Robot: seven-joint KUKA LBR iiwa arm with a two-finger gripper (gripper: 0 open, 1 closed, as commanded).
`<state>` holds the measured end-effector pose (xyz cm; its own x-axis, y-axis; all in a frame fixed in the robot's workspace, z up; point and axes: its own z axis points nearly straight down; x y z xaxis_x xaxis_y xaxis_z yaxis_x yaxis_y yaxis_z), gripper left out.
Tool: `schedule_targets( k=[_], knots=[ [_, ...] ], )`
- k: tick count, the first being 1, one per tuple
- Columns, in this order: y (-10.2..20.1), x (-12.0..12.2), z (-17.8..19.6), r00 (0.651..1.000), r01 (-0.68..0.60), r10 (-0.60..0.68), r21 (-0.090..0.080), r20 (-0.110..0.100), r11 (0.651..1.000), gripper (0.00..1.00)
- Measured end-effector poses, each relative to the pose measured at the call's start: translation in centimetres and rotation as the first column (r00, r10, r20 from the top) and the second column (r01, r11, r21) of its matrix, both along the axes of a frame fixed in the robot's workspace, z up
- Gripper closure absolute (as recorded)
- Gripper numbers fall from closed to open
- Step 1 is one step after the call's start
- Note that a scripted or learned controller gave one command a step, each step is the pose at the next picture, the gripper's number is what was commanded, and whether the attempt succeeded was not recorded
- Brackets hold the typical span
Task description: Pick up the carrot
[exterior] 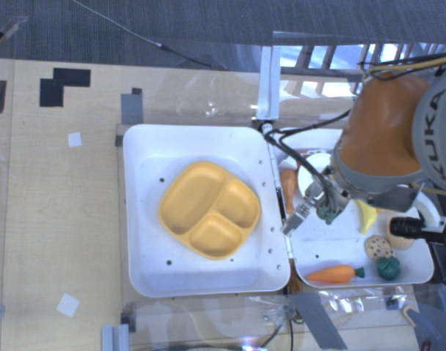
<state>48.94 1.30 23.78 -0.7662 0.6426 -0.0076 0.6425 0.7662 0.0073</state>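
The carrot (330, 274) is orange with a small green stem end pointing right. It lies flat along the near wall of the right bin (420, 273). My gripper (300, 214) hangs over the left side of that bin, close to the divider between the bins. It sits farther back than the carrot and slightly to its left, apart from it, with nothing seen in its grasp. The arm's orange band and grey wrist hide much of the bin's far half.
The left bin (146, 269) holds a yellow divided plate (208, 207). In the right bin lie an orange sausage-like piece (287, 184) by the left wall, a yellow banana (366, 216), a speckled cookie (378, 248) and a green broccoli piece (388, 268) just right of the carrot.
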Motion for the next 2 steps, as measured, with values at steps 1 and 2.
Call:
schedule_targets(
  k=[1,2],
  knots=[
    [-4.6,0.3,13.0,0.999,-0.034,0.034,-0.002,0.009,0.999,1.00],
    [1.2,0.0,8.8,0.930,-0.367,0.367,-0.003,-0.001,0.930,1.00]
  ],
)
